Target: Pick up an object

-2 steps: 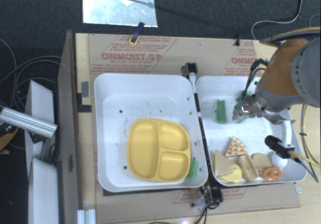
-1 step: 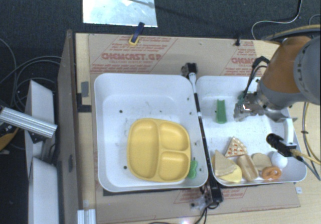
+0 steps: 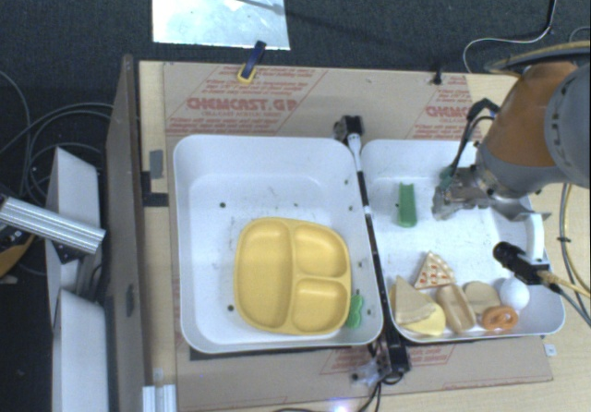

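Two shallow white plastic bins sit side by side on the bench; take the right-hand bin point(image 3: 420, 156) as your landmark. Inside it, toward its left wall, lies a small green rectangular block point(image 3: 406, 203), standing free with bare bin floor around it. Along the bin's near edge you will find a cluster of toy food: a pale yellow wedge point(image 3: 413, 303), a triangular pizza-like slice point(image 3: 433, 270), a tan bread-shaped piece point(image 3: 454, 307), an orange ring point(image 3: 500, 317) and a white egg-shaped piece point(image 3: 513, 292). The left-hand bin point(image 3: 208, 161), beside the landmark's left wall, carries a yellow compartment tray point(image 3: 292, 273) with a small green item point(image 3: 355, 310) at its near right corner. The grey arm with its orange band point(image 3: 517, 115) reaches over the landmark's right side, and its gripper point(image 3: 450, 198) sits low over the bin floor, near the green block but apart from it. Nothing is seen between the fingers, and whether they are spread or closed cannot be told from this angle. Judge the task as not yet accomplished: no object is lifted. Remaining work, as you should read it, is to close on one piece and raise it clear.
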`<state>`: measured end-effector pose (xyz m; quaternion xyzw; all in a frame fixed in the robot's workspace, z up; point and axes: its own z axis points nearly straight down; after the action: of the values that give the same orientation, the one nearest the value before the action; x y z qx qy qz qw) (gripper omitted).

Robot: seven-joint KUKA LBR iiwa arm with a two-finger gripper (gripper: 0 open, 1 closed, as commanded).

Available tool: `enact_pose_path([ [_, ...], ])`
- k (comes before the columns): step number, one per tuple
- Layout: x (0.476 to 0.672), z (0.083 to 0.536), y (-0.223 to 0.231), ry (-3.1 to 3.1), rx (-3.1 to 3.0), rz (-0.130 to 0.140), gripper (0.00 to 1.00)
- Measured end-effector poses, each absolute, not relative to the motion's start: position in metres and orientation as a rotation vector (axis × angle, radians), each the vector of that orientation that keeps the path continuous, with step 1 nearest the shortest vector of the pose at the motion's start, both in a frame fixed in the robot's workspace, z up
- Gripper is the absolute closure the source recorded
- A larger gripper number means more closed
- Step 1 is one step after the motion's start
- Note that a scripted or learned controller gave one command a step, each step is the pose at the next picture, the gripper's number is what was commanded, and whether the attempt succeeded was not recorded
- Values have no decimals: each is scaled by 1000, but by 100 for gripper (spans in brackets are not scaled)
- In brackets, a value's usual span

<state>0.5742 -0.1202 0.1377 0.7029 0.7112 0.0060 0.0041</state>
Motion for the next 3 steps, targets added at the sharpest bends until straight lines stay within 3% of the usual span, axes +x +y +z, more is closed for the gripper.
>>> enact_pose_path([
  [1, 575, 148, -120, 2231, 2199, 23, 100],
  [2, 591, 108, -104, 2229, 2215, 1, 100],
  [3, 592, 121, -104, 2228, 2212, 8, 100],
])
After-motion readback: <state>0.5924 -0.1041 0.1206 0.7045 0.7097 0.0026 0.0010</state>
